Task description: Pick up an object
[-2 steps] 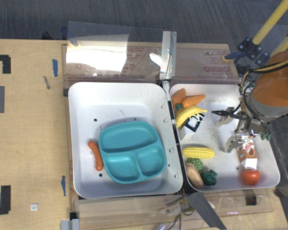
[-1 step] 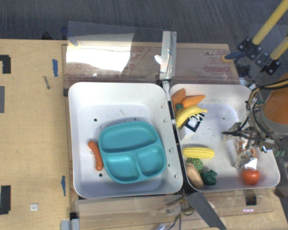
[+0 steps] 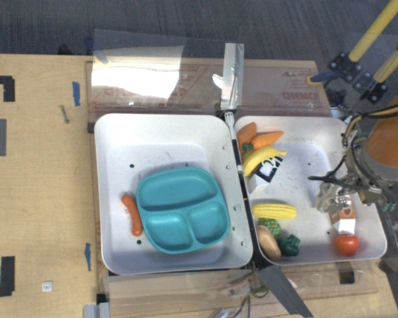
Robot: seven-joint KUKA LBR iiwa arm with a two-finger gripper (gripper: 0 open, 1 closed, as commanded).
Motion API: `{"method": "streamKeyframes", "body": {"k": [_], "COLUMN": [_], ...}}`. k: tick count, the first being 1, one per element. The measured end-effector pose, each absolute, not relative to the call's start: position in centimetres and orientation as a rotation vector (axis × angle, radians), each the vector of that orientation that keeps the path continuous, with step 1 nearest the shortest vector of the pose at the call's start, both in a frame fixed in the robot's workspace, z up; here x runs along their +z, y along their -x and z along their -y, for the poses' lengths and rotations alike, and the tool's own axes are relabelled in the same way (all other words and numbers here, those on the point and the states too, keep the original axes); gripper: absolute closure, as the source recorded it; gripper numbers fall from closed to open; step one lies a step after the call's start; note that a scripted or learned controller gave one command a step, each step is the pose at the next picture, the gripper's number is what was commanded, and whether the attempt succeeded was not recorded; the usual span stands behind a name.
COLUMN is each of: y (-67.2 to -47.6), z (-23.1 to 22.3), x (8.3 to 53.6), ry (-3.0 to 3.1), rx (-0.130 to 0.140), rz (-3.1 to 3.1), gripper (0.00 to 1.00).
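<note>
Beside the end effector (image 3: 338, 201), tomato (image 3: 347, 244).

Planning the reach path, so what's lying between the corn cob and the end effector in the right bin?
Nothing: in the camera view, bare white bin floor separates the corn cob from the end effector.

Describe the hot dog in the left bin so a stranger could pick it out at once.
Start at the left bin, the one holding the teal divided plate. Look just off the plate's left edge, where the hot dog lies on the white bin floor, running roughly top to bottom. It is a slim orange-red stick, the only loose item in that bin.
</note>
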State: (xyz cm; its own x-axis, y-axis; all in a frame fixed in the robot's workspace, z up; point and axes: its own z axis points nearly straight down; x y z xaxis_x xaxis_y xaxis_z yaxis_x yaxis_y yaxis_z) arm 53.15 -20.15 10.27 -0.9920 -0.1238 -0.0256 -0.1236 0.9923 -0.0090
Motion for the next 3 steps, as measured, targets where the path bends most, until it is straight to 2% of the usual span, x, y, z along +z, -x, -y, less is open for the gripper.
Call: {"method": "streamKeyframes", "body": {"k": [1, 2, 3], "y": [-54.8, -60.9, -66.9], "z": [22.3, 20.7, 22.2], "x": [14.0, 24.1, 28.8], "ry": [0.587, 0.813, 0.715], "rx": [-0.006, -0.011, -0.005], "rz": [-3.076, -3.017, -3.045], "gripper": [1.00, 1.00, 1.00]}}
